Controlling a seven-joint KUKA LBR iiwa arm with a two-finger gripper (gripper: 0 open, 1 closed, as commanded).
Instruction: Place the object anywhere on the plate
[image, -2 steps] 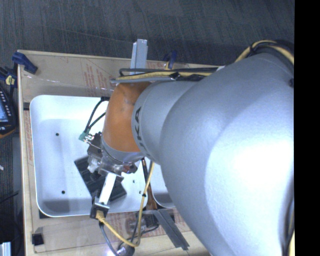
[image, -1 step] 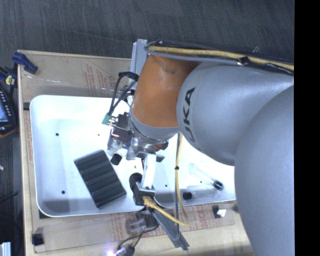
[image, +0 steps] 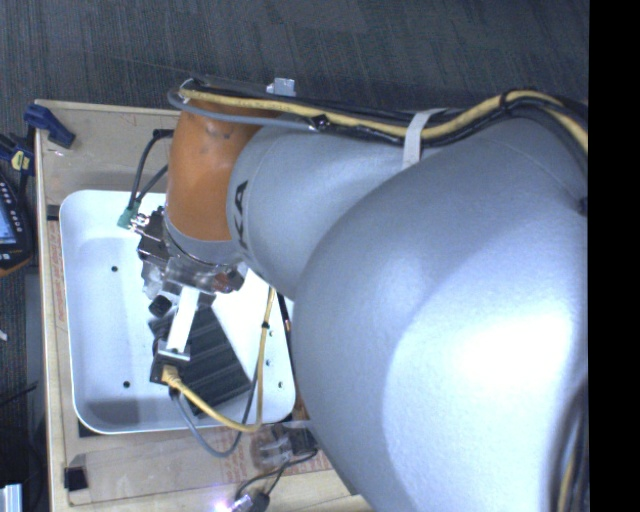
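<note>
with the gripper (image: 167, 298) low in the white bin (image: 90, 300) by the counter (image: 130, 455)'s left edge, and unable to tell its grip or the object's place behind the grey arm (image: 430, 300), check for a real hold before lifting, then travel slowly to the plate.

No word, number or brand can be read. A dark mark (image: 238, 208) on the big grey robot arm (image: 430, 300), beside its orange band (image: 200, 175), is illegible. The blue screen of the dark device (image: 9, 226) at the bench's left edge is too small to read.
</note>
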